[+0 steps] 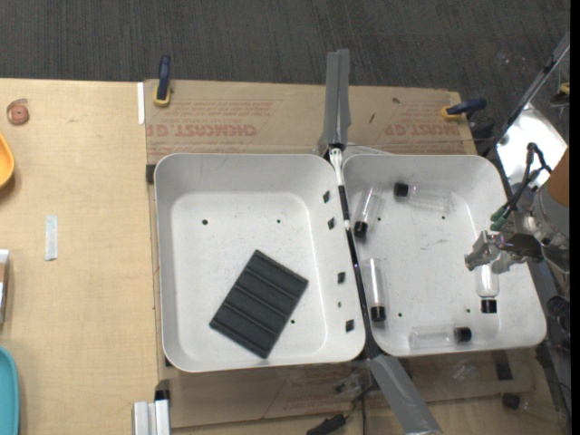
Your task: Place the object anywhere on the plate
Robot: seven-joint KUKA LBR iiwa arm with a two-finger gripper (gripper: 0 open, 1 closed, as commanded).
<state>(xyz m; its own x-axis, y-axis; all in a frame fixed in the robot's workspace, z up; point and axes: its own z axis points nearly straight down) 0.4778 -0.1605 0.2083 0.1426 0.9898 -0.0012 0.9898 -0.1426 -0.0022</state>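
**Pick stage: gripper over a tube at right bin's right side**

The gripper (489,254) sat low at the right edge of the right bin (435,166), just above a clear tube with a black cap (488,290). Whether it was spread or pinched could not be told. Nothing was visibly held. More tubes lay in that bin: one far (415,191), two by the left wall (364,214) (375,290), one near (439,336). The dark ribbed plate (260,303) lay tilted in the left bin (245,166), well apart. Judged step: still grasping. Next would call for a secure grip on a tube, a lift, then a carry left across the divider onto the plate.
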